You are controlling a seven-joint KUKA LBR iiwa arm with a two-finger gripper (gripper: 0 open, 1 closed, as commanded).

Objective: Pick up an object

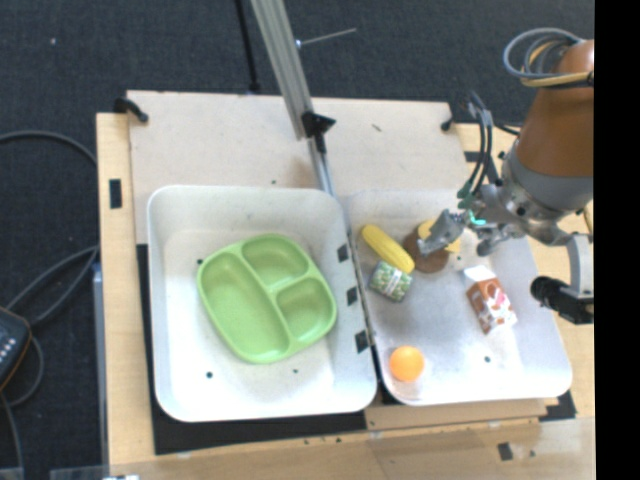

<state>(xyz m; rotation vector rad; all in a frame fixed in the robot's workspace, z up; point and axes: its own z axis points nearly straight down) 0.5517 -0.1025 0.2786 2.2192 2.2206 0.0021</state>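
Nearest the camera, at about five o'clock in the right bin [540,373], sits a small orange ball [406,364], close to the bin's near-left corner; it looks light and smooth, so it could roll away from a pinch unless taken squarely across its middle. Further in, at about three o'clock of that bin, a small carton [490,304] with red and white print lies flat; it seems light and stiff, with flat sides that would take a firm squeeze across its narrow width. Toward the bin's left wall a small green can [391,281] lies just below a yellow banana [387,247], the two touching or nearly so; the can is hard and round, the banana softer and best held mid-length. Just right of the banana is a brown round thing [431,259], partly covered by the tool [447,230], which hangs over it at about twelve o'clock of the bin; whether the tool is spread or pressed together I cannot tell. The left bin [180,388] holds a green divided plate [266,296], wide and shallow, awkward to pinch except at its rim. Both bins rest on the tabletop [220,138].
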